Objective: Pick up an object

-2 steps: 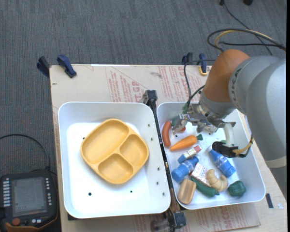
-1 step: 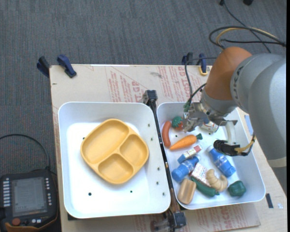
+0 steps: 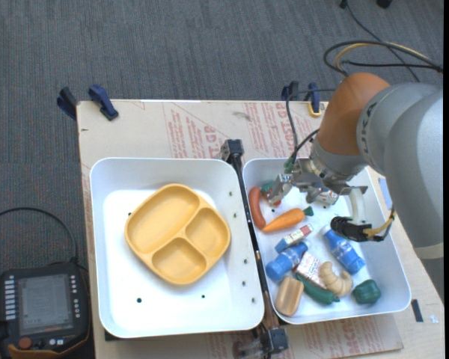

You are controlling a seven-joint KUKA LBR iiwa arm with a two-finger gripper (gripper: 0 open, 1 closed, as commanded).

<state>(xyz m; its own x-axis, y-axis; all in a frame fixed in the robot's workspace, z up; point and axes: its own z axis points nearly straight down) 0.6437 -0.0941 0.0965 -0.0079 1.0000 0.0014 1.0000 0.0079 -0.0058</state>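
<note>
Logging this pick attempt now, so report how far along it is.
Done: the arm has reached over the right bin, and the gripper sits above the toy carrot. In hand: nothing that I can see; the carrot, the blue bottles and the green pepper all lie in the bin. Left: the grasp and lift. The yellow divided plate lies in the left bin.

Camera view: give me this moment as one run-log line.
arm: over right bin | claw: above carrot, nothing seen held | left bin: yellow tray | pick: not yet done
</note>
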